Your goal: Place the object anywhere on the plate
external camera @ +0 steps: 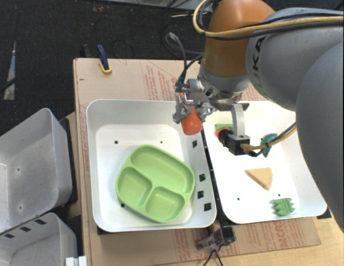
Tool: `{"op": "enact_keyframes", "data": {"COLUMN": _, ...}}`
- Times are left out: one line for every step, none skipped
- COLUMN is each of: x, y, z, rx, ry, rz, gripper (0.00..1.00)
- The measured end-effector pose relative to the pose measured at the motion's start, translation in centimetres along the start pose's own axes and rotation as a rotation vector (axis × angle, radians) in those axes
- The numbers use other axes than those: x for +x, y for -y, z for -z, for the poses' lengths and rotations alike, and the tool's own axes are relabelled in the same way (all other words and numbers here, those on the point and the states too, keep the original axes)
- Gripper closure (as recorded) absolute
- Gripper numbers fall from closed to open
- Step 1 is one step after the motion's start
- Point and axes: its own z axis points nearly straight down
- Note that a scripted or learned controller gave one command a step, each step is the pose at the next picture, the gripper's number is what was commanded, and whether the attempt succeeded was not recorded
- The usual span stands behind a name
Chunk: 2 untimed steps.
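A green plate (155, 184) with three compartments lies in the left bin (102, 148). My gripper (188, 113) hangs above the left bin's right wall, up and to the right of the plate. Its fingers are shut on a small orange-red object (191, 124), which hangs from them in the air.
In the right bin (302, 165) lie a tan wedge (261, 177), a green toothed piece (283, 206) near the front and a small orange and green thing (221, 130) by the left wall. Empty white tubs (28, 165) stand at the far left.
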Motion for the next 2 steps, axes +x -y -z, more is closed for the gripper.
{"op": "enact_keyframes", "data": {"x": 4.2, "y": -1.0, "z": -1.03, "rx": 0.0, "ry": 0.001, "rz": -0.001, "gripper": 1.0}}
{"op": "enact_keyframes", "data": {"x": 3.92, "y": -0.98, "z": -0.98, "rx": 0.001, "ry": 0.002, "rz": -0.005, "gripper": 0.0}}
